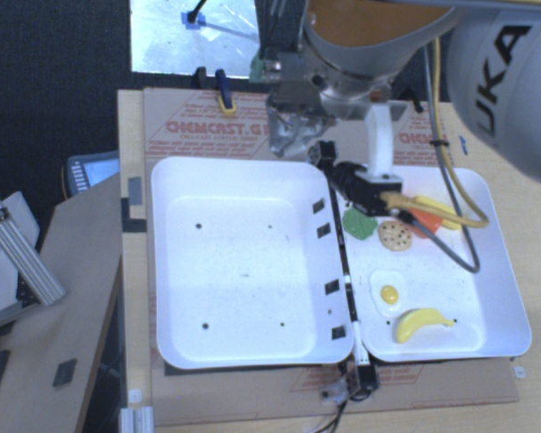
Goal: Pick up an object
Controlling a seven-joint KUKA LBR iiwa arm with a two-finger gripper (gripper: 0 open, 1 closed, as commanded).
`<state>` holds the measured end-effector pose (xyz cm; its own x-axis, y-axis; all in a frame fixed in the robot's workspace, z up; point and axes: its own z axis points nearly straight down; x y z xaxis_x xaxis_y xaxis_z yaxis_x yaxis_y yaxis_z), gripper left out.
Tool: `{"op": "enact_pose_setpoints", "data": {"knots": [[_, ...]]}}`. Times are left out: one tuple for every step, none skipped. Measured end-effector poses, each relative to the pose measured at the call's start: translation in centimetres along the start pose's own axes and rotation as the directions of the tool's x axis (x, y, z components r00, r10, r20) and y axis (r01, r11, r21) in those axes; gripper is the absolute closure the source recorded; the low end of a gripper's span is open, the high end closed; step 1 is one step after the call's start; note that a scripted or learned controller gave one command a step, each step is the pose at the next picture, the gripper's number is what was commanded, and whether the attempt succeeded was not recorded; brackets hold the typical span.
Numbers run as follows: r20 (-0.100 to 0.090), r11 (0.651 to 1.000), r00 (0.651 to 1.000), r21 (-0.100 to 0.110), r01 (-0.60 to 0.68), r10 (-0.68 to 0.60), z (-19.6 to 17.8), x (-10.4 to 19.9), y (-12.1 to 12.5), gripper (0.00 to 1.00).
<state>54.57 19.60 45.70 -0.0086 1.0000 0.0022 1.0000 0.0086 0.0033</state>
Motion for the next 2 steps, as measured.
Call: {"op": "enact_pose_setpoints", "data": {"knots": [[0.002, 1.000, 1.000, 0.006, -0.002, 0.002, 5.9, 2.8, -3.1, 1.00], [0.001, 1.000, 1.000, 0.001, -0.003, 0.003, 4.6, 2.7, -2.9, 1.00]]}}
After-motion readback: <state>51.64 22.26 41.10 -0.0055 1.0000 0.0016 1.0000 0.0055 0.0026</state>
